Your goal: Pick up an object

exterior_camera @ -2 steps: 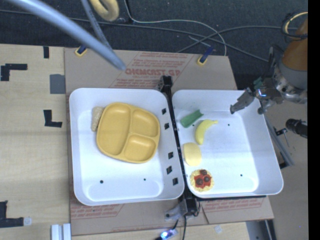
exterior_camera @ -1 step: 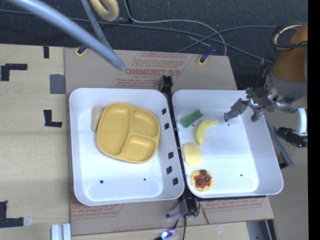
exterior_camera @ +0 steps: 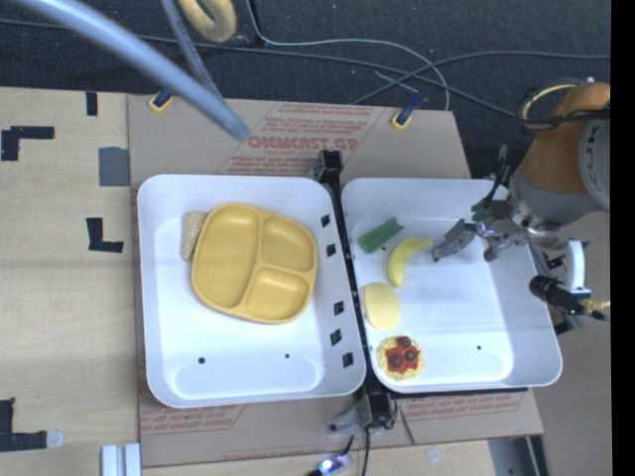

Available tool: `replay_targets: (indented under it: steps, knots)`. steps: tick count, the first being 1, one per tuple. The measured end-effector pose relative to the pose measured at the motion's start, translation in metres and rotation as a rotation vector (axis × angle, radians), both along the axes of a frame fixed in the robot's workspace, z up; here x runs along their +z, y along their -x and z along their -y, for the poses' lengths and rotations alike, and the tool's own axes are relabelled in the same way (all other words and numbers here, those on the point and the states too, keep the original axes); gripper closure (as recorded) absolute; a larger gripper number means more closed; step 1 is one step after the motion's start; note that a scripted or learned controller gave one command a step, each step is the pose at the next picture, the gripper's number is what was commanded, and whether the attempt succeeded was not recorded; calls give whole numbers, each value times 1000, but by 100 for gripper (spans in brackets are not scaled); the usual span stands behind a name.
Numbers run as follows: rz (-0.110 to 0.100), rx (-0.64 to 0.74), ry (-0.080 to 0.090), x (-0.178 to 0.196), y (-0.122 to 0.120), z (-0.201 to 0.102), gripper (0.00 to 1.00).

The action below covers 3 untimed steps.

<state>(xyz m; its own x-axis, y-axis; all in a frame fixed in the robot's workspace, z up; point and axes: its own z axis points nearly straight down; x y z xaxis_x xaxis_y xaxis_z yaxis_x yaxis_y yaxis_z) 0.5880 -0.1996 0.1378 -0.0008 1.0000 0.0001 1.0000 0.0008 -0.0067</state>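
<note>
So in the right bin (exterior_camera: 516, 360), nearest the camera there's a little pizza-looking disc (exterior_camera: 401, 356), then a pale yellow lump (exterior_camera: 382, 305), then the banana piece (exterior_camera: 402, 260) lying tilted, long axis pointing up-right toward the gripper (exterior_camera: 470, 242). Its fingers look spread apart, holding nothing. Green piece (exterior_camera: 380, 234) sits farthest back.
</note>
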Motion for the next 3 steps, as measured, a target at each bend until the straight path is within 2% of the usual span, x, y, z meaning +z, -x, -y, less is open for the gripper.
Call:
replay_targets:
  steps: [1, 2, 3]
  knots:
    - [6, 1, 2, -53, 0, -1, 0]
    - [9, 2, 3, -39, -1, -1, 100]
    - [10, 2, 0, 13, -5, -11, 100]
